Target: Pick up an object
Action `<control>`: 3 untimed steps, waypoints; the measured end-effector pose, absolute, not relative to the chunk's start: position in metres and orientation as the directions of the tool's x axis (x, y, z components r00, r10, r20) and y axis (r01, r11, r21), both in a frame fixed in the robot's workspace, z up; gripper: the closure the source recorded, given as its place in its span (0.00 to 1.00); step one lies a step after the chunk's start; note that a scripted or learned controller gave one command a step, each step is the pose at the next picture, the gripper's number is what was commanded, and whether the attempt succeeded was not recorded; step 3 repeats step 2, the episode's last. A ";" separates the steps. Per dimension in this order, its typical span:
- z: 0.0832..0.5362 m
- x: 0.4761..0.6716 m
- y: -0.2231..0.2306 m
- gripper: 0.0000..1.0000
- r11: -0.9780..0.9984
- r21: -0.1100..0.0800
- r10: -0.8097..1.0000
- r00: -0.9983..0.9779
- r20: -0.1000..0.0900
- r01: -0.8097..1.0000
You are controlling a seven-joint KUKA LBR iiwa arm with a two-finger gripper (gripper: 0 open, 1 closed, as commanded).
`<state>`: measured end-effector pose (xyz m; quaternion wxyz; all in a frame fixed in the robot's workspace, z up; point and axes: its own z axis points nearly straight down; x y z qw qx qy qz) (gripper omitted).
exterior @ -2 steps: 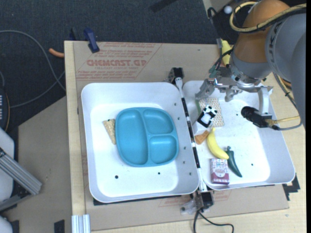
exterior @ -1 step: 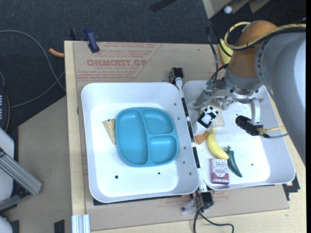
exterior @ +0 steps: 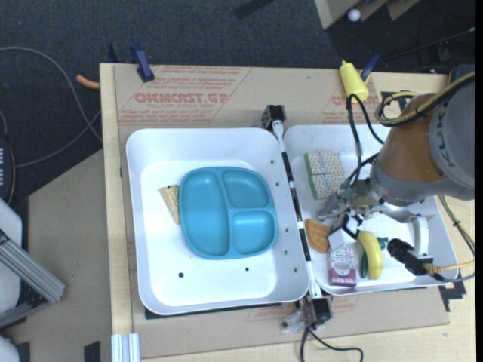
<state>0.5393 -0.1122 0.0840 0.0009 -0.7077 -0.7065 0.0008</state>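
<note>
Yellow banana (exterior: 369,253) is seen lying in the right bin (exterior: 445,232), beside a small red packet (exterior: 343,266). The jaws (exterior: 341,206) are lowered over the clutter nearby; their opening cannot be told.

Even, bright overhead light washes the two white bins (exterior: 211,292) nearly featureless, with soft shadows under the blue divided plate (exterior: 226,210). The picture is slightly soft and grainy; the dark floor (exterior: 53,21) probably loses detail.

banana (exterior: 369,253) | yellow, lying flat | right bin (exterior: 445,232), near front edge
</note>
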 end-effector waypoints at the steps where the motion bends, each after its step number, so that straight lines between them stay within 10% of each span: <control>1: 0.096 0.541 -0.112 1.00 -0.001 0.005 1.000 0.001 -0.001 1.000; 2: 0.185 0.604 -0.070 1.00 0.001 0.002 1.000 -0.001 0.000 1.000; 3: 0.185 0.604 -0.070 1.00 0.001 0.002 1.000 -0.001 0.000 1.000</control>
